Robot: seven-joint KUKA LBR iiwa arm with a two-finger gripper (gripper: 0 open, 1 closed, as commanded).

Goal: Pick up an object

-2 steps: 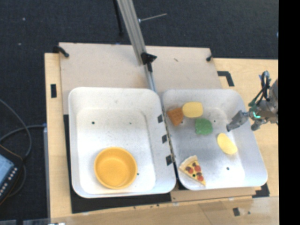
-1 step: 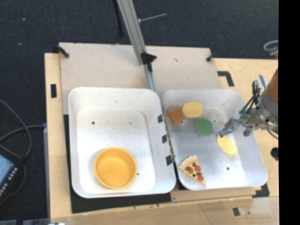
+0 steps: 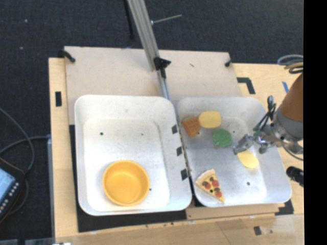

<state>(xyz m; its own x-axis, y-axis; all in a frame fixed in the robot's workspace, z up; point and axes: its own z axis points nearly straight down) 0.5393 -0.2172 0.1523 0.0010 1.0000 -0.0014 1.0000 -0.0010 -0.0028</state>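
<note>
The gripper (image 3: 246, 146) sits low over the right bin (image 3: 265, 188), its dark fingers reaching in from the arm at the frame's right. Finger detail is small and blurred; whether they are spread or closed cannot be told. The arm itself is cut off by the frame edge, with just the orange band and grey wrist showing.

Positions below are given relative to the gripper.

- Pale yellow piece (image 3: 249, 160): just below the fingertips, possibly touching them; contact is hard to confirm. Its upper edge is partly hidden by the gripper.
- Green object (image 3: 222, 138): just to the left, near but apart.
- Round yellow object (image 3: 210, 119): up and to the left, beyond the green one.
- Brown-orange object (image 3: 191, 126): further left, beside the round yellow one, near the bin's left wall.
- Pizza slice (image 3: 210, 183): below and to the left, near the bin's lower edge.
- Yellow bowl (image 3: 125, 181): well apart, to the far left, in the left bin (image 3: 92, 111), upright.
- Metal post (image 3: 145, 29): up and far left, slanting from the top edge of the frame to between the bins.
</note>
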